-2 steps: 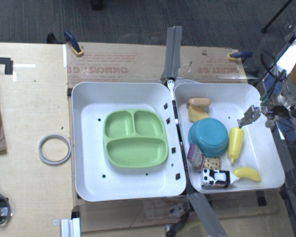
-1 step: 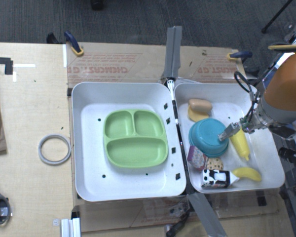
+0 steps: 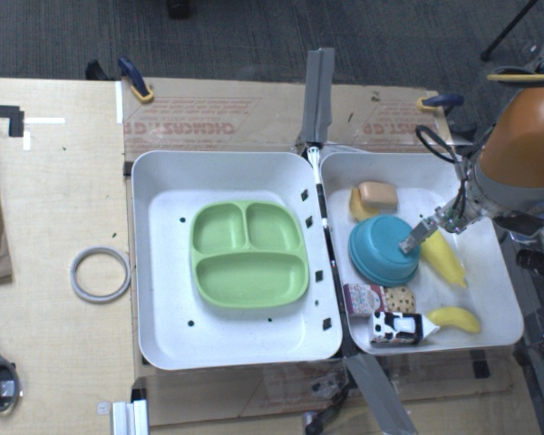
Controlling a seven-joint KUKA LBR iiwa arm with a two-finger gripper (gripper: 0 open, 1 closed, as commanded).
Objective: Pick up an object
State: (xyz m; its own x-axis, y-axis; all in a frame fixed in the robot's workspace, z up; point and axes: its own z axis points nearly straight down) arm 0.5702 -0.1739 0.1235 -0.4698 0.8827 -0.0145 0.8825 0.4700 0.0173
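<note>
Hovering my claw (image 3: 415, 239) over the blue bowl (image 3: 381, 248), grip state unclear, I risk skidding off its rim into the banana (image 3: 442, 259).

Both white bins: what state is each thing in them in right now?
Green divided tray: flat in the left bin, nothing on it.
Blue bowl: upside down in the right bin.
Yellow banana: lying loose.
Gripper: at the blue bowl's edge, holding nothing visibly.

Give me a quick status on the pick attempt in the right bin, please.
Hand low over the round blue plastic bowl, at its right rim. Nothing seen held. Yellow plastic banana close beside, tan bread-shaped block behind.
</note>
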